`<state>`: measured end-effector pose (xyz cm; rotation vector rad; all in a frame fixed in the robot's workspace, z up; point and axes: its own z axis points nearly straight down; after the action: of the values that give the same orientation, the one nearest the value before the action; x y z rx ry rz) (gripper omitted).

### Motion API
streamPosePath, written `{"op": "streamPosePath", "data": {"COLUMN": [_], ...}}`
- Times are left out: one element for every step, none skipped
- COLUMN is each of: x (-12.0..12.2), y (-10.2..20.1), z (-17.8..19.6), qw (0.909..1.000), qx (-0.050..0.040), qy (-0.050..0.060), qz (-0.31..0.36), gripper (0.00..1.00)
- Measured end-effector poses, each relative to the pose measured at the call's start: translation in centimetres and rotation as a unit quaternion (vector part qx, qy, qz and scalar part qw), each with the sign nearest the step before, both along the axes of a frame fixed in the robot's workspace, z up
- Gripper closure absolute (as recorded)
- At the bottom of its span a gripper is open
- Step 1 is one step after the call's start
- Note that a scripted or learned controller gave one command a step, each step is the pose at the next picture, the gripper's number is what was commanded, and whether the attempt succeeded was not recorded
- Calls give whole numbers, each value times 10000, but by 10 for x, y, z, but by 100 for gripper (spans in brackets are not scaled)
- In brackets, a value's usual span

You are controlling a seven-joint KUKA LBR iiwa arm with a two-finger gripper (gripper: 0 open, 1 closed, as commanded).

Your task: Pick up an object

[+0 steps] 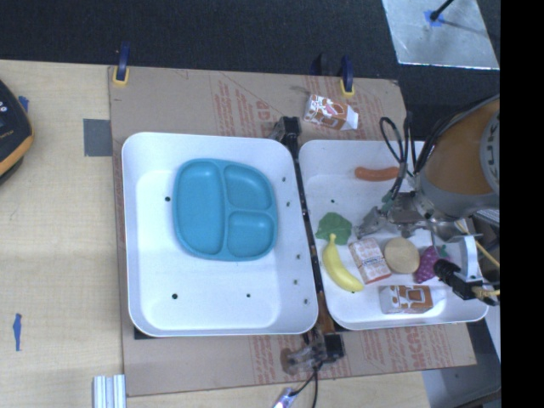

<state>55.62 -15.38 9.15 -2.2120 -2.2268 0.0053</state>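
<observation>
The right white bin point(340, 155) holds several toy foods. Among them are a yellow banana point(340, 269), a green broccoli piece point(333, 225), a small red-and-white packet point(370, 260) and a tan round item point(401, 256). A purple grape bunch point(427, 263), a brown-and-white carton point(405, 298) and an orange sausage point(376, 174) lie there too. My gripper point(380, 219) hangs low over the middle of this bin, just above the packet and the tan item and right of the broccoli. Nothing is visibly held in it.
In the left white bin point(144, 228) lies a blue divided plate point(225, 208). A loose snack packet point(331, 113) rests on the cardboard behind the right bin. The arm's grey body and orange band point(459, 155) cover the right bin's far right side, with cables looping above.
</observation>
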Motion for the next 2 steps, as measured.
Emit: {"op": "streamPosePath", "data": {"x": [85, 100], "y": [-11, -35], "z": [1, 1], "qw": [10000, 10000], "qx": [3, 2], "qy": [-15, -13], "qz": [-20, -18], "gripper": [0, 0]}}
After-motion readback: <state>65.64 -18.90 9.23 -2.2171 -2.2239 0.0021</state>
